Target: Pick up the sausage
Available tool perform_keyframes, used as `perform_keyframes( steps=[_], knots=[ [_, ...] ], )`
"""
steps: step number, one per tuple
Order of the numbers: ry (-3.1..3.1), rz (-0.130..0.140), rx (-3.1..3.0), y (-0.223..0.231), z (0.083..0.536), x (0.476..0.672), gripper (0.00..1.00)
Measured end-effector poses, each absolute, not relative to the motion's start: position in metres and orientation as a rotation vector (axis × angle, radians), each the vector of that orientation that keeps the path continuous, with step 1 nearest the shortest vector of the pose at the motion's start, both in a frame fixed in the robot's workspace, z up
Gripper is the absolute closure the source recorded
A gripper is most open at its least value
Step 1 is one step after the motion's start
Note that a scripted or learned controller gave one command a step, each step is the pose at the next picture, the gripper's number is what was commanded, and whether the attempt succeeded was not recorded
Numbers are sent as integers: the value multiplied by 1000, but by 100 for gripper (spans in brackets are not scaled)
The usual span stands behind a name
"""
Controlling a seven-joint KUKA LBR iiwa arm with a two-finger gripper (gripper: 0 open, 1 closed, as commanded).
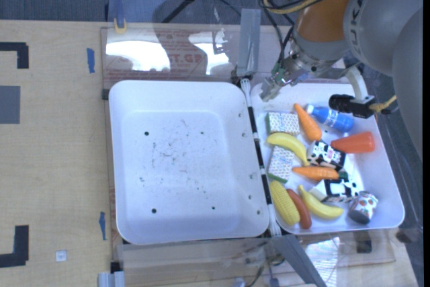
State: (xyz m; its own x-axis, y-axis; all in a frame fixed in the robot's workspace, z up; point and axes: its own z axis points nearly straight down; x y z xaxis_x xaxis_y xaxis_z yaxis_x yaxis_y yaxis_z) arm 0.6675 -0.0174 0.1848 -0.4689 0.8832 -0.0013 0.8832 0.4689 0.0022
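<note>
Sausage [299, 208] lies in the lower part of the right bin [388, 185], a reddish-brown link near that bin's lower left corner. Its long axis runs on a diagonal, one end pointing to the upper left at about the middle of the corn and the other end pointing to the lower right toward the bin's bottom wall. Touching it along its left side is a yellow corn cob [283, 203] lying at nearly the same slant. Just to its right curves a yellow banana [320, 204], and beyond that sit a black-and-white cow toy [342, 187] and a grey and red object [361, 206] near the lower right corner. Above the sausage an orange carrot [316, 172] lies almost level, with a second banana [289, 145] and a pale waffle-like square [283, 122] further up. A second carrot [308, 122], a blue bottle [330, 117] and a red-orange pepper [354, 142] fill the upper part of the bin. The left bin [134, 111] sits beside it, their walls meeting along the centre of the frame.

The gripper [274, 86] hangs at the upper left corner of the right bin, well apart from the sausage, with nothing between its fingers; whether they are spread or closed cannot be told. The grey arm [376, 17] with its orange band reaches in from the upper right of the frame.
</note>
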Motion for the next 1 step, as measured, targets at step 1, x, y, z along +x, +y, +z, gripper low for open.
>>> perform_keyframes(
  steps=[1],
  knots=[
    [2509,1,1887,25,184,667,100]
  ],
)
